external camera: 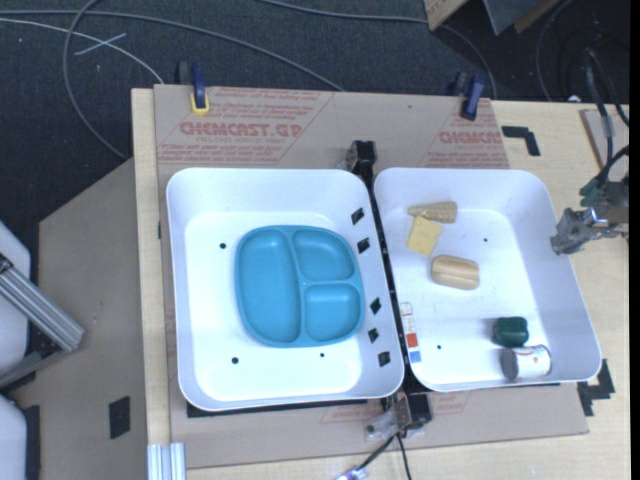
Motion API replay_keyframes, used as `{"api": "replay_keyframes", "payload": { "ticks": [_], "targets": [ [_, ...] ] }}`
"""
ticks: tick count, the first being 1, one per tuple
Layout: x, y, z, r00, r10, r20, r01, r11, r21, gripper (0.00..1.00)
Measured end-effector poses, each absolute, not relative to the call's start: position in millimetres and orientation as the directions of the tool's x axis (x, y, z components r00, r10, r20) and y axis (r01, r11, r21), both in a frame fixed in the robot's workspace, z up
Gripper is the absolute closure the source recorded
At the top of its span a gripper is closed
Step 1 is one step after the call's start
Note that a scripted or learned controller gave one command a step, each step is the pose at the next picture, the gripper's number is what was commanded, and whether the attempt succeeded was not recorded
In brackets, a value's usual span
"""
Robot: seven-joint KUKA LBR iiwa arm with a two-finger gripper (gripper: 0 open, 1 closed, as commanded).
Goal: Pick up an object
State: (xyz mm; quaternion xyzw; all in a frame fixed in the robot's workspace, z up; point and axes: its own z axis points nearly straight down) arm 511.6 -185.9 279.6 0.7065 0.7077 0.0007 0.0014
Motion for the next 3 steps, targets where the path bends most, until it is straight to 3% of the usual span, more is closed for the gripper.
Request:
{"api": "replay_keyframes", "payload": {
  "ticks": [2, 3],
  "targets": [
    [502.8, -74.4, 258.7, -0.006, 1.000, 0.004, 1.000, 0.006, -0.004, 1.00],
    [513.4, -20.6, 246.1, -0.007, 1.000, 0.003, 1.000, 0.007, -0.003, 1.00]
  ]
}}
